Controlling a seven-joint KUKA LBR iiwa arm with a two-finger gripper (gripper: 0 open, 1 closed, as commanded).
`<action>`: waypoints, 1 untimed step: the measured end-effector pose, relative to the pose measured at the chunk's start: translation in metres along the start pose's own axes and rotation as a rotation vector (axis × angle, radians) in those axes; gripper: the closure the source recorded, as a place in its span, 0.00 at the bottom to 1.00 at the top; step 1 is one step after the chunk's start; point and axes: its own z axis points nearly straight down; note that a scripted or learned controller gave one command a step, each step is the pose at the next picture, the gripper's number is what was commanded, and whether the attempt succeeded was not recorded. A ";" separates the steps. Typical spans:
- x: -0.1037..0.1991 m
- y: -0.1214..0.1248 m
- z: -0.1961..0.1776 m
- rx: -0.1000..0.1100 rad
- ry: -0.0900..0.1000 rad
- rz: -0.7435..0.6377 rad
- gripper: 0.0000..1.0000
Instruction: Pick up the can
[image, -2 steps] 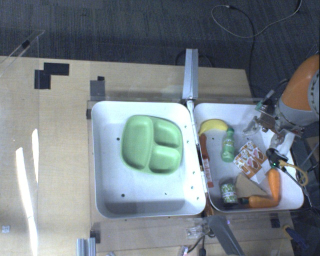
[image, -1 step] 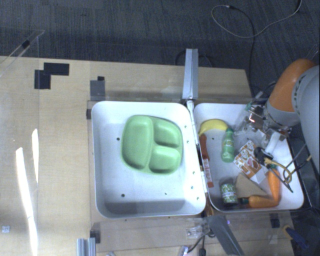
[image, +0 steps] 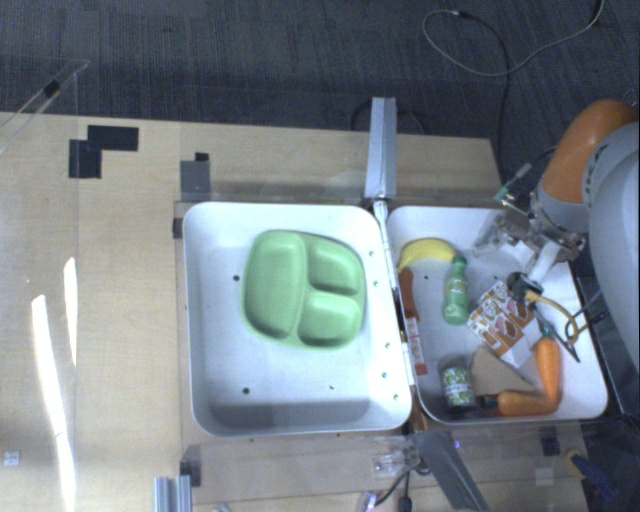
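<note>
The end effector (image: 527, 238) hangs over the far right corner of the right bin (image: 588, 390); whether it is wide or narrow cannot be told. In that bin's middle lie a patterned packet (image: 503, 315) and a green bottle (image: 455, 290). The can (image: 457, 385) stands upright by the bin's near left corner, well apart from the end effector, with a carrot (image: 520, 403) just beside it.

Divided plate (image: 303, 288) pale green; left bin (image: 215, 330) white. Bottle (image: 456, 291) green, banana (image: 427, 252) yellow, carrot (image: 547, 365) orange, can (image: 457, 385) green-labelled, packet (image: 503, 315) orange-white patterned.
</note>
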 end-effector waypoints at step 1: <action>-0.037 -0.052 -0.001 -0.001 0.000 0.196 0.00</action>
